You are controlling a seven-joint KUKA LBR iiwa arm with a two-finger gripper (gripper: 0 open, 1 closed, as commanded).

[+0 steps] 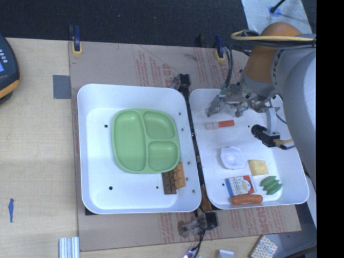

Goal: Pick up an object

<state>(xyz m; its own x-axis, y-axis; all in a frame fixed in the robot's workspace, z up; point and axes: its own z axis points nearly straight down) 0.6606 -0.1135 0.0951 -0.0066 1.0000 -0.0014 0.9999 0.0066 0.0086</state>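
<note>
My gripper (pixel 226 110) hovers over the far end of the right bin (pixel 294 160), open, with nothing between its fingers. Just in front of it lies a small red-and-white tube (pixel 220 124). Further toward the front of this bin are a white round lump (pixel 232 156), a yellow square (pixel 258 167), green pods (pixel 271 185), a small printed box (pixel 239 185) and an orange-red sausage (pixel 246 199).
The left bin (pixel 91 144) holds a green divided plate (pixel 145 140) and a brown waffle-like block (pixel 173 179) near its front right corner. The arm comes in from the right over the right bin's far corner. A grey-and-yellow device (pixel 6 63) sits at the far left.
</note>
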